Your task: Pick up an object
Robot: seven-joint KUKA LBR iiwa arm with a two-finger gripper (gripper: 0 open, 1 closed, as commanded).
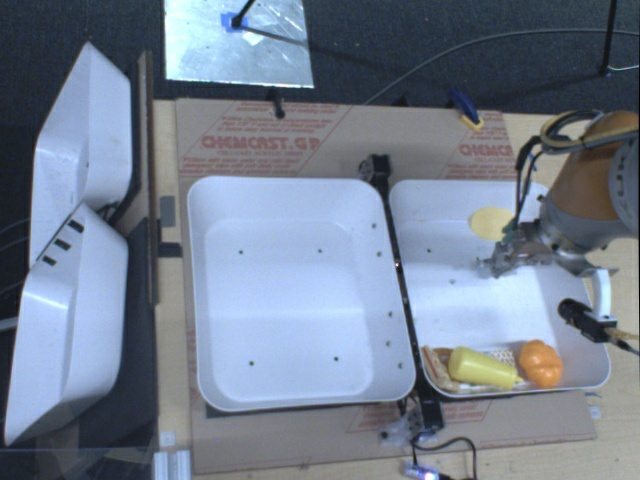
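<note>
Objects for picking lie in the right bin [440, 298], all crowded along its near wall: a yellow squash-shaped toy [482, 366] lying on its side, an orange round fruit toy [541, 362] just beside it toward the near right corner, and a thin patterned piece [500, 354] tucked under or behind them, too small to make out. A pale yellow flat disc [488, 222] sits apart near the far right of that bin's floor.

From the overhead camera, the gripper [497, 261] hangs low over the right bin's middle right, close beside the disc and well apart from the toys at the near wall. Whether its fingers stand wide or narrow cannot be told at this angle; nothing shows between them. The arm [595, 203] crosses the bin's right rim.

Open floor stretches through the right bin's left and centre. The left bin [215, 268] offers a broad bare floor, its rim touching the right bin's along the middle divider. Two spare white bins [75, 258] lean stacked off the bench's left edge. A shiny metal sheet [238, 28] lies beyond the far edge of the cardboard-covered bench [300, 128].
</note>
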